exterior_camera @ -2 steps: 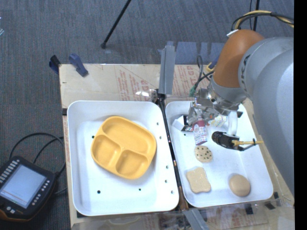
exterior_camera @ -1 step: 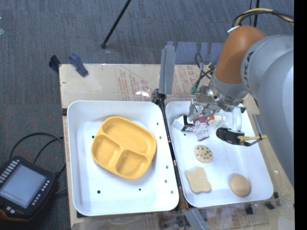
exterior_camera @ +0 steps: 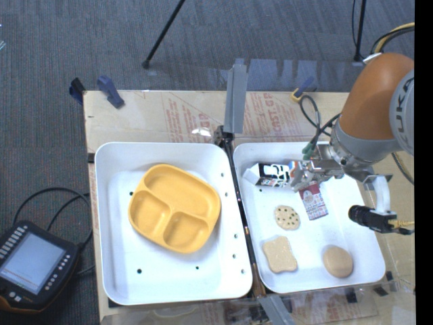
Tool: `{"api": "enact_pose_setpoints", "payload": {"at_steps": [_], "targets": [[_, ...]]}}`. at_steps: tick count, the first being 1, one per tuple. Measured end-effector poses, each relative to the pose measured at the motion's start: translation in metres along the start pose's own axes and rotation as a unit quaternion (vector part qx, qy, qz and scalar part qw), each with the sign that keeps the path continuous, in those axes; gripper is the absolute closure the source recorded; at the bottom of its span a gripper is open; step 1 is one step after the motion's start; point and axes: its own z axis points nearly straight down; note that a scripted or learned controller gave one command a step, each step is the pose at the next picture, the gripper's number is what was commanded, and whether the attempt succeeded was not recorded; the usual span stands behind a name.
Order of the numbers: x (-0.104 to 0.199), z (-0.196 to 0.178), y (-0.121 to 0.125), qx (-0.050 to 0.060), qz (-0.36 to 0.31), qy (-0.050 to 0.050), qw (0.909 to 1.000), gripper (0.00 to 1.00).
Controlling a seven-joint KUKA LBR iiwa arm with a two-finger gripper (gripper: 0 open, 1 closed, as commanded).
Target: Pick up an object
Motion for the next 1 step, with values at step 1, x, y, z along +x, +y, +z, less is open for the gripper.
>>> {"api": "enact_pose_setpoints", "payload": {"at_steps": [1], "targets": [[0.057,0.0417,0.0797,0.0,-0.006,0.0,1.0,1.0]]}}
